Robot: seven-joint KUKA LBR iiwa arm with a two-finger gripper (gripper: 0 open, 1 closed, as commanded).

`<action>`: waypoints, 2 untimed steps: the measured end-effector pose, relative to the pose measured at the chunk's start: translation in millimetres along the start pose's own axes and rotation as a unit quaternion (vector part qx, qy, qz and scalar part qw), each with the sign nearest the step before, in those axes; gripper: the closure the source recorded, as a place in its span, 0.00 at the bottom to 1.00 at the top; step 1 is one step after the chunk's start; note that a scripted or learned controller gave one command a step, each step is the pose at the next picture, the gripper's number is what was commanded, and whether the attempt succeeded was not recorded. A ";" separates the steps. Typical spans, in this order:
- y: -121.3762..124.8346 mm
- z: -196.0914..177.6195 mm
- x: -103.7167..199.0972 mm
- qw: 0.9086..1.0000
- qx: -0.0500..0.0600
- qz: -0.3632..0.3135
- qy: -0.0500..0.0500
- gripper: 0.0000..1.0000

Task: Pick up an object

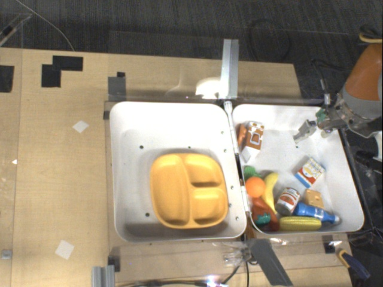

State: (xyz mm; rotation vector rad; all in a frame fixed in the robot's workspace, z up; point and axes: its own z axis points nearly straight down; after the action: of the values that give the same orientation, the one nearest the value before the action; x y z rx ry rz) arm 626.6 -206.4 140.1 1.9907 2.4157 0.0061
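You see the claw [306, 129] at upper right, over the right bin [281, 115]; can't tell its state. Toys [281, 202] sit lower in that bin; yellow tray [188, 190] in left bin [131, 160].

We see a pale wooden bench [54, 178] filling the lower frame, with dark grey carpet [149, 5] across the top and black patches [60, 69] at upper left.

Left bin [125, 160]: yellow divided plate [188, 190] fills centre and near half; open floor along far and left sides.
Right bin [353, 190]: toys [281, 202] crowded into near-left corner and along dividing wall; small carton [309, 172] mid-floor; far-right floor open, gripper [312, 126] above it.
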 end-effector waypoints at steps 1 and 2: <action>54.3 1.2 42.3 0.998 0.001 -0.055 0.002 0.00; 55.8 -12.4 40.0 0.998 -0.002 -0.057 -0.001 1.00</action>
State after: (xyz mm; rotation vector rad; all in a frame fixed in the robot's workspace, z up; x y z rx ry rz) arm 673.6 -156.4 152.8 1.8467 2.5212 0.0079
